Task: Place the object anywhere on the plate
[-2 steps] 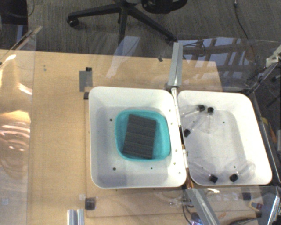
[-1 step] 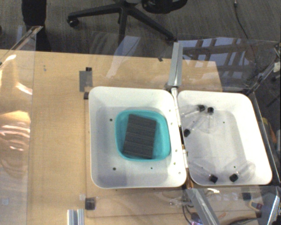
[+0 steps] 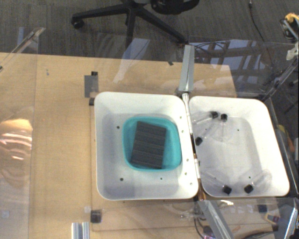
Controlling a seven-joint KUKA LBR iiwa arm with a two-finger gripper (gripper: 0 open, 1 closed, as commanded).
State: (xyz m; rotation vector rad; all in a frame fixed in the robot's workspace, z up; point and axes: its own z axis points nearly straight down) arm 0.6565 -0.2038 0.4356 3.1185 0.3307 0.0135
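- The dark ridged block [image 3: 149, 145] lay flat inside the teal plate [image 3: 174, 154], slightly tilted, in the left bin [image 3: 107, 140] at the frame's centre.
- Judged from that, the placing looked done; nothing seemed left but confirmation.
- The gripper's state could not be told.
- The right bin [image 3: 261, 140] held clear plastic pieces with small black caps [image 3: 226, 189].
- No brand, label or readable writing appeared on the block, plate, bins or bench [image 3: 51, 140].
- An office chair base [image 3: 135, 14] stood at the upper frame.
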